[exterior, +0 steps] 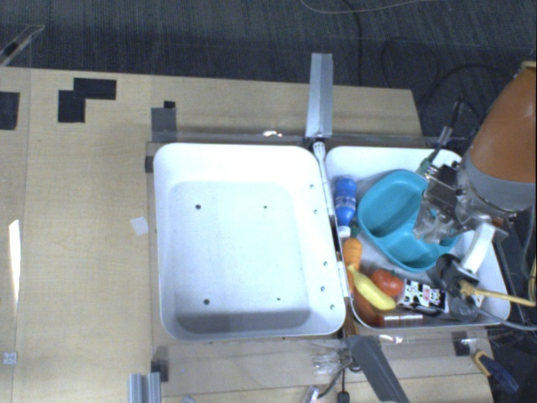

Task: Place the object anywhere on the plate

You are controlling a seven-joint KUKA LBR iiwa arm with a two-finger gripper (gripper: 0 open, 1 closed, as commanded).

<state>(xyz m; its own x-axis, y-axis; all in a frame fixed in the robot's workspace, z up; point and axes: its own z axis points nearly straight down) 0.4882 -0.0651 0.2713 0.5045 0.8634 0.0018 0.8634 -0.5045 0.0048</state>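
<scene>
Camera view: the end effector [436, 217], its grip impossible to judge, hangs over the blue plate [394, 217] in the right bin [503, 296], where a centred, low release seems wise.

Glossy plastic bowl [393, 217], smooth bins [243, 326]

Grey KUKA arm [503, 179] with broad orange band.
Metallic, boxy wrist hardware below the band; thin black cables trailing alongside.
</scene>
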